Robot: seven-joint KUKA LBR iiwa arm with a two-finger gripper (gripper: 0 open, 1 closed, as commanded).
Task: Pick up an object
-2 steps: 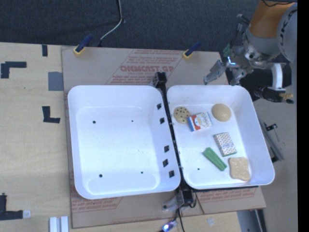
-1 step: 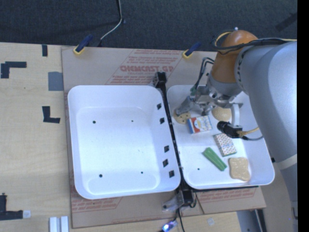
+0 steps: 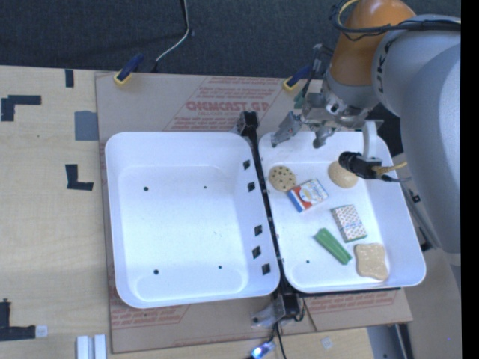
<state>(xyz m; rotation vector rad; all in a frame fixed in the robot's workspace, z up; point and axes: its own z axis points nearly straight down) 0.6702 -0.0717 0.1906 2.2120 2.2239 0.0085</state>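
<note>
My gripper (image 3: 303, 134) hangs over the far end of the right bin (image 3: 404, 275), its two fingers spread apart with nothing between them. It is open. Below it in the bin lie a round tan cookie (image 3: 281, 177), a red, white and blue packet (image 3: 307, 194), a pale yellow rounded piece (image 3: 343, 174), a checkered small box (image 3: 349, 222), a green bar (image 3: 331, 245) and a tan bread-like slice (image 3: 371, 261). The cookie is the nearest thing to the fingertips.
The left bin (image 3: 120, 193) sits beside the right one, joined by a black divider with clips (image 3: 258, 200). Both rest on a cardboard sheet (image 3: 217, 103). A black and white cable piece (image 3: 363, 164) hangs near the yellow piece. The grey arm (image 3: 426, 88) covers the right side.
</note>
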